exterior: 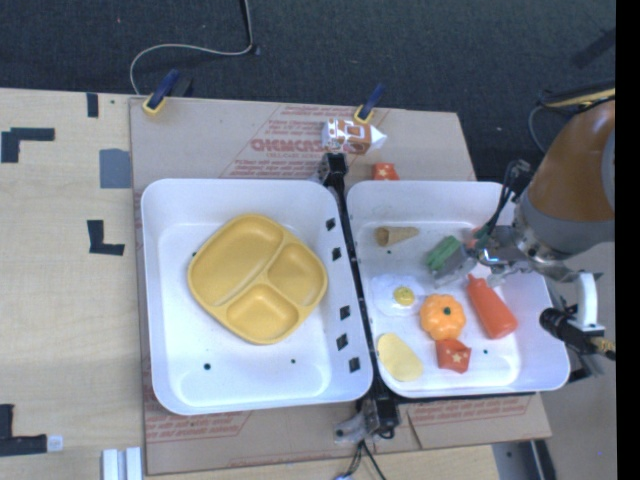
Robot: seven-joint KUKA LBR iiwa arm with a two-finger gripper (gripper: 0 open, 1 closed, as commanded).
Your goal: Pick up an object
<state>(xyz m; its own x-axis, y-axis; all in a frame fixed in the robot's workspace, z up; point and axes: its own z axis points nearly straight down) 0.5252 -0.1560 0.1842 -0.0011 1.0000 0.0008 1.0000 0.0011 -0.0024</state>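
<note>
Two shallow white bins sit side by side on a brown cardboard sheet [290,133] in the middle of the frame. The left bin [165,298] holds one yellow divided plate [258,278] with three compartments, lying flat and turned at an angle.

The right bin [535,363] holds seven small toy foods. One green piece [441,256], dark and blocky, lies in the upper middle of the bin, right against the gripper [478,252]. One tan cone-shaped piece [396,235] lies to its upper left. One fried egg [400,296], white with a yellow centre, sits below that. One orange pumpkin-like piece [442,316] is just right of the egg, and one small red piece [453,355] touches its lower edge. One orange-red carrot-like piece [490,306] lies slanted at the right of the pumpkin. One pale yellow oval [400,357] rests near the bin's lower left corner.

The arm comes in from the right edge of the frame, its gripper low over the upper right part of the right bin, beside the green piece. Whether the tool is spread or closed, and whether it grips anything, cannot be told from this angle.

Two clamps with blue handles [163,92] sit at the cardboard's upper edge.
</note>
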